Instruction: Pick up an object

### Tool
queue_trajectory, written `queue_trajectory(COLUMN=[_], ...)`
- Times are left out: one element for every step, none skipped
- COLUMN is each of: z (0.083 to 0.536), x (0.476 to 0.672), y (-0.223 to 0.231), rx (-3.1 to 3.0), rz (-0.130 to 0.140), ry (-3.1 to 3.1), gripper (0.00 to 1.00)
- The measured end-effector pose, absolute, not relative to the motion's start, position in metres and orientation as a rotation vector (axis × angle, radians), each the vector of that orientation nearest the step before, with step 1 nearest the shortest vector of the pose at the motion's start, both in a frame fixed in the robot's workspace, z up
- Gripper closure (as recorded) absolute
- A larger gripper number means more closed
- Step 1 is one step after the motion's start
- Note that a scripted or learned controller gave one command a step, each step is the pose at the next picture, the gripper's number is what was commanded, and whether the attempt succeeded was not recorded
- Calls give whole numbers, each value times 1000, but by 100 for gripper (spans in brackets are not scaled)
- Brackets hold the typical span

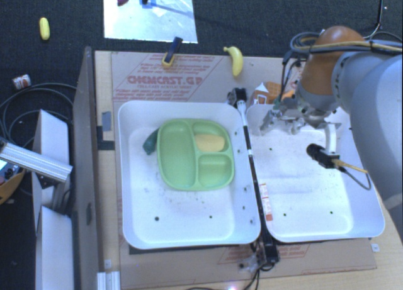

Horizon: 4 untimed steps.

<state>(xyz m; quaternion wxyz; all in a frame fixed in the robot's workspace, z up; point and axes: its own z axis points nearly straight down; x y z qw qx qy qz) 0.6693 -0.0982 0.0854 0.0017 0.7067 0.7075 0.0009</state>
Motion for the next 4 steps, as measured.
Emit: queue_trajectory(z=[85,86,85,85], x=[669,669,669,669], y=[-95,-117,-98,-89], rx=[2216,2218,2214,2214], rz=[2,3,2,2], ry=[2223,2219,2225,2227], gripper=[0,0,0,0])
